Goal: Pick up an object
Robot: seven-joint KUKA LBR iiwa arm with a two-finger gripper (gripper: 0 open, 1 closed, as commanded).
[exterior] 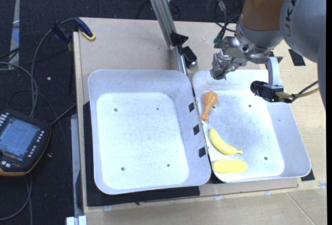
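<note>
Evidently at the approach step, with nothing lifted yet. Hangs the end effector (223,69) over the far left corner of the right bin (290,130), near that bin's back rim. Cannot tell how far open it stands from this slant; shows no object caught in it.

Leaves three candidates in the right bin, all along its left side: an orange drumstick-shaped toy (209,102) nearest, just in front of the end effector; a yellow banana (224,143) further forward; and a flat yellow piece (230,166) beside the banana at the front rim. Offers nothing to grasp in the left bin (140,130) on the tabletop (129,47).

Probably calls next for a short shift toward the drumstick toy, lining up across its narrow handle, then a straight descent and a close. Risks clipping the wall between the bins, since the toy lies close against it.
</note>
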